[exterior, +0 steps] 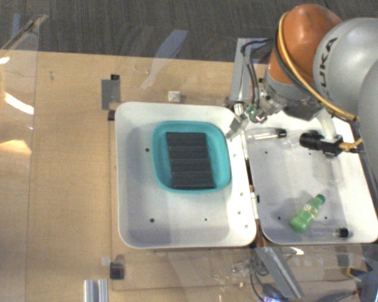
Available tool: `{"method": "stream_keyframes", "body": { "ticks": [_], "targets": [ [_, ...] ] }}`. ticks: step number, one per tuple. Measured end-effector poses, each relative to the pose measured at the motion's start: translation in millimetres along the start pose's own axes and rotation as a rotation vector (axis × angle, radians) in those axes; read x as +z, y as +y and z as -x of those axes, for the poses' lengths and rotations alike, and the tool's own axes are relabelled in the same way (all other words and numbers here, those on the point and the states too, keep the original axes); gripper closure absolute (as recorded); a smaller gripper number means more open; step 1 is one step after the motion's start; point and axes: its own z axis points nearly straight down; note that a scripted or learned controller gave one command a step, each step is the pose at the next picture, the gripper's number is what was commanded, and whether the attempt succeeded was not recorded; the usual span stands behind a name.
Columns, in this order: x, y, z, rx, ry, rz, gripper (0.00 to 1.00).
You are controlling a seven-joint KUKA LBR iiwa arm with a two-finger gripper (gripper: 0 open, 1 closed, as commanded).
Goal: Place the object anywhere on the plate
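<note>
A teal plate point(159, 168) with rounded corners lies in the left bin point(135, 219). On it rests a dark grey ridged rectangular block point(189, 160), covering most of the plate's middle. My gripper point(237, 124) hangs over the divide between the two bins, just past the plate's upper right corner. I see nothing held in it. A green bottle point(306, 213) lies on its side in the right bin point(359, 206), near the front.
A clear tube with a dark tip point(266, 133) lies at the back of the right bin, close to the gripper. Another clear tube with a black cap point(331, 233) lies by its front edge. The arm covers the upper right.
</note>
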Motion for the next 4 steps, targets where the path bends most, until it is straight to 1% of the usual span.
{"method": "stream_keyframes", "body": {
  "ticks": [1, 2, 3, 4],
  "targets": [
    [0.2, 2.9, -42.9, -0.008, 0.001, -0.001, 0.0],
    [-34.0, 10.8, 18.5, -0.113, -0.001, 0.001, 0.0],
    [-34.0, 10.8, 18.4, -0.113, -0.001, 0.0, 0.0],
    [-31.1, -1.4, -10.1, -0.079, 0.001, 0.0, 0.0]
  ]
}}
